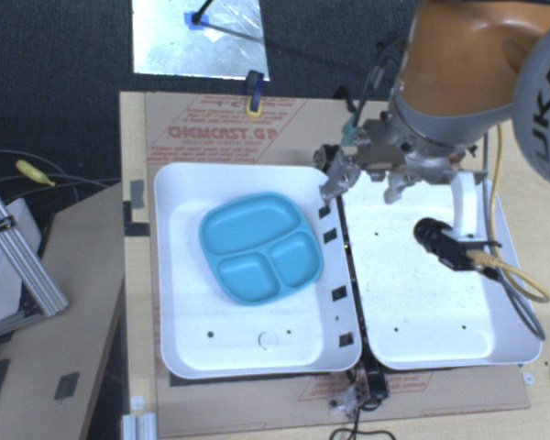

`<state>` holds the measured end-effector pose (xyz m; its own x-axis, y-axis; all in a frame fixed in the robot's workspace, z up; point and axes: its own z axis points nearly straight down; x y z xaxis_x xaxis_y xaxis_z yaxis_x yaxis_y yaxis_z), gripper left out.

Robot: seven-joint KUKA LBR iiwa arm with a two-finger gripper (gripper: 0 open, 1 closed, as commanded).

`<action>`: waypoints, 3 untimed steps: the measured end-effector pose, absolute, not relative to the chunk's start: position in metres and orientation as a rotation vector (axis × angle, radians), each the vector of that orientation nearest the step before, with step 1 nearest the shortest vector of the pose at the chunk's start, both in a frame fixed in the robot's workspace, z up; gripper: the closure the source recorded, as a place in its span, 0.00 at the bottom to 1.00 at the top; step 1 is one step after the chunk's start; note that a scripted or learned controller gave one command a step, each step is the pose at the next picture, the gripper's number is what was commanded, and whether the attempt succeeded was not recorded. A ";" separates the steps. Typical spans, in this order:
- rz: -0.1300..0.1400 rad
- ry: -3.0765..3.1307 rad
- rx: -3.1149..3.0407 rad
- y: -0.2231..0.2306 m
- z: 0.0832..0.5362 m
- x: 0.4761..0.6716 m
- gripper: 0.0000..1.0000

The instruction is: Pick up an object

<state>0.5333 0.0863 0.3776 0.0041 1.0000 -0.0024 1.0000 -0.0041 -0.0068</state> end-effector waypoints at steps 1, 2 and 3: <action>-0.007 -2.229 -2.218 0.089 0.395 0.534 1.00; -0.002 -2.219 -2.225 0.046 0.393 0.523 1.00; -0.006 -2.229 -2.216 0.080 0.419 0.501 1.00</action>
